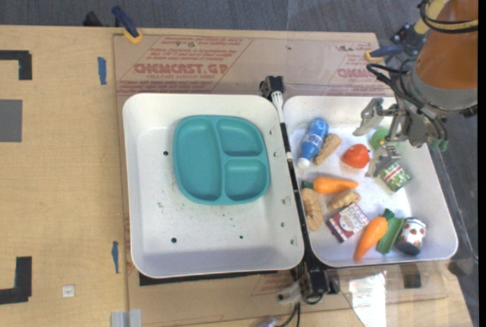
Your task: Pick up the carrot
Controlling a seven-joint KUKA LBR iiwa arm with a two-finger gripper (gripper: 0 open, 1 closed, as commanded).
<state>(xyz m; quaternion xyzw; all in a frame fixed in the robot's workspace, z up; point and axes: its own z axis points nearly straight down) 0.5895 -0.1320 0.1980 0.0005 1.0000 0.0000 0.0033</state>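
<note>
The gripper (391, 137) hangs near the right bin's (448, 196) far rim, fingers spread, holding nothing. The orange carrot (334, 184) lies near the divider, crowded by neighbours.

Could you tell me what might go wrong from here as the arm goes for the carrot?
Two carrot-like pieces lie in the right bin: one carrot mid-bin, another near the front, so the target is ambiguous. The front one touches a green vegetable, which may get grabbed or pushed. The gripper hangs nearer the tomato and a small carton, which it could knock.
</note>
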